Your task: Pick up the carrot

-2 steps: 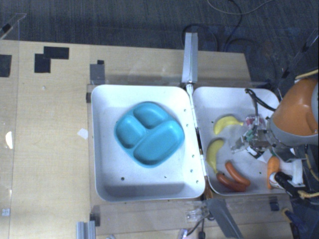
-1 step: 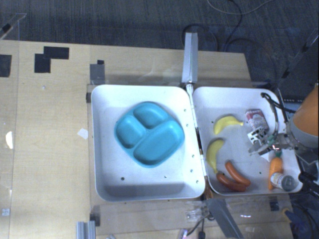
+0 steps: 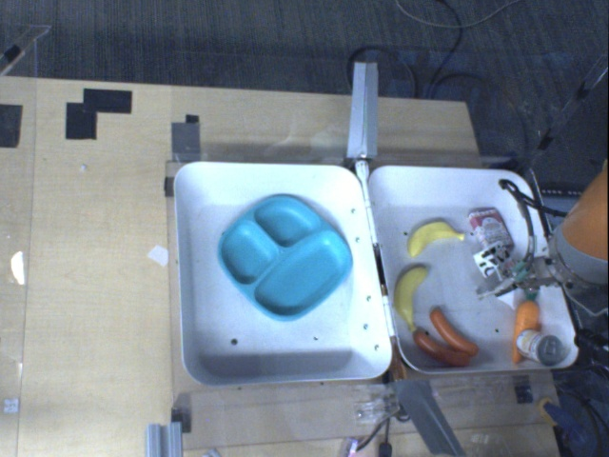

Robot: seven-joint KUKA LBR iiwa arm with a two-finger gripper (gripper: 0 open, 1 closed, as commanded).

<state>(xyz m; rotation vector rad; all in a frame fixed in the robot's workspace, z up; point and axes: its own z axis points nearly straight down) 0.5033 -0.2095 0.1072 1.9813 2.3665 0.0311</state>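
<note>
The orange carrot (image 3: pixel 526 319) lies along the right wall of the right bin (image 3: pixel 447 184), near its front right corner. My gripper (image 3: pixel 515 281) reaches in from the right and hangs just above the carrot's far end. From this angle I cannot see whether it touches the carrot. The carrot's front end is partly hidden by a round grey-capped object (image 3: pixel 550 349).
The right bin also holds two yellow bananas (image 3: pixel 433 235) (image 3: pixel 410 293), two reddish sausages (image 3: pixel 447 336) at the front and a red-and-white packet (image 3: pixel 489 239) just left of the gripper. A blue divided plate (image 3: pixel 285 255) sits in the left bin (image 3: pixel 200 284).
</note>
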